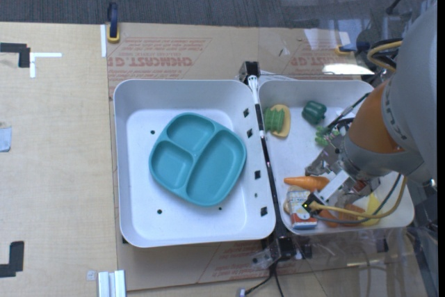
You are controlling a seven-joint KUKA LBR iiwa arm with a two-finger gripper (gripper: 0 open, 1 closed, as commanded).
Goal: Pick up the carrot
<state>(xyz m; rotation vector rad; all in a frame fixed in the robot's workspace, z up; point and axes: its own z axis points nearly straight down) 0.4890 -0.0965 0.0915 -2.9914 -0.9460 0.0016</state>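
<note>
Camera view: the gripper (327, 186) is low in the right bin (295, 95), among clutter. The carrot (306, 182) lies just left of it, touching or nearly so; whether it is gripped cannot be told. A green pepper (314, 111) sits beyond it. Farther left, a teal plate (198, 158) fills the left bin (132, 170).

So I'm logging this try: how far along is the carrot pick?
Done: the gripper is down in the right bin, beside the carrot. In hand: nothing I can confirm; the carrot lies on the bin floor. Left: grasp and lift it.
</note>
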